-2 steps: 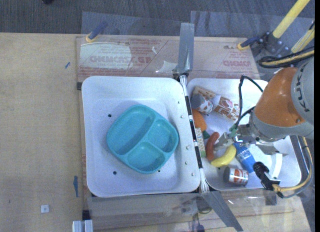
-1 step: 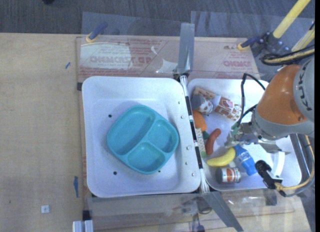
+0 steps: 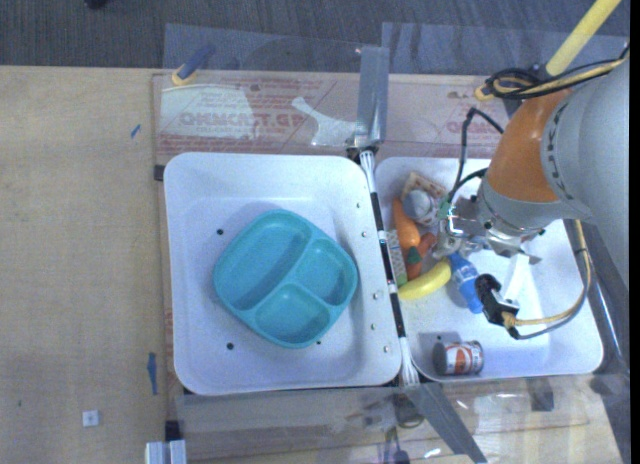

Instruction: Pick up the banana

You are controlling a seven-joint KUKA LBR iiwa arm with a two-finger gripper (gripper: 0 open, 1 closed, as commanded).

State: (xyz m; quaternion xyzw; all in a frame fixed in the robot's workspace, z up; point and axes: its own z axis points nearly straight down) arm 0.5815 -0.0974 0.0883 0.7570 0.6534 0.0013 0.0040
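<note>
Over the right bin (image 3: 560, 357), at about the centre of its floor, hangs the gripper (image 3: 462, 242), with the grey arm (image 3: 590, 152) and its orange band (image 3: 525, 157) coming in from 3 o'clock. Wrist body hides the tool end; its state cannot be told, and nothing shows as held.

Banana (image 3: 424, 281) lies just at 7 o'clock of the gripper, against the bin's left wall, long axis running roughly 8 to 2 o'clock. It looks close beneath the tool but whether touched is unclear.

Handling, as judged: light, curved, smooth-skinned, probably a toy and so fairly stiff, apt to roll or slide under a pinch. Best hold looks to be across the thick middle, squeezing the narrow width, not the tapered ends. The wall at 9 o'clock and neighbours crowd the approach.

Neighbours in the right bin: an orange carrot-like piece (image 3: 407, 230) at 11 o'clock of the banana, touching or nearly so; a blue item (image 3: 466, 282) just at 3 o'clock of it; a small can (image 3: 458, 357) on its side, apart at 5 o'clock; a tan and grey cluster (image 3: 422, 197) at 12 o'clock, too jumbled to name.

Left bin (image 3: 200, 352) holds one teal divided plate (image 3: 286, 277), three compartments, nothing in them.
</note>
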